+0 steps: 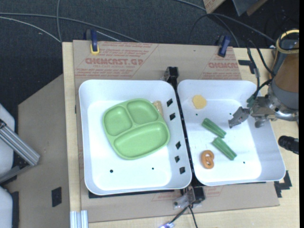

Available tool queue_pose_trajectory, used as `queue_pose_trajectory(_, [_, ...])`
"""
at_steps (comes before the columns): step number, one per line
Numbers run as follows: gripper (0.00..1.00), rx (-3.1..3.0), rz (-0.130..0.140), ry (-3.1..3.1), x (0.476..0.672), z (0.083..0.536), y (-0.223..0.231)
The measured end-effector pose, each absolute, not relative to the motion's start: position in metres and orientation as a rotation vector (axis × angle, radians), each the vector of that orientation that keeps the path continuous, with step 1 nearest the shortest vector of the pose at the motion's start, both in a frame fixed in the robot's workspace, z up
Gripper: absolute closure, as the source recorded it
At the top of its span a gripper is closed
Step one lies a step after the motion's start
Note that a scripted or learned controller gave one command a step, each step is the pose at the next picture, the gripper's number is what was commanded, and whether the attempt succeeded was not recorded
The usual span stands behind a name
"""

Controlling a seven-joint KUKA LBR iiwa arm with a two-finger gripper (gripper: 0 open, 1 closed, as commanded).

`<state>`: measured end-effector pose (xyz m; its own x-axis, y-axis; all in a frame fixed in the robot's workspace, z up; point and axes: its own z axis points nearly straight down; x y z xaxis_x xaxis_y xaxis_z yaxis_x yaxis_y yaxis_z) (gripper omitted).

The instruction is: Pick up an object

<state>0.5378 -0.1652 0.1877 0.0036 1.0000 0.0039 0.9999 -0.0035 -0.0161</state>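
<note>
Over right bin, gripper with fingers spread and grasping nothing, above green pieces, near yellow disc, pretzel

You see smooth, glossy white plastic bins below the metal gripper, and a matt green plastic plate beyond.
</note>
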Motion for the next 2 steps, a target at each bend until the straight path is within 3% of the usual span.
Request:
queue_pose_trajectory(1, [0.0, -2.22, 0.0, -2.22, 0.541, 0.196, -0.165])
queue_pose_trajectory(2, [0.0, -2.219, 0.002, -2.219, 0.546, 0.154, -0.163])
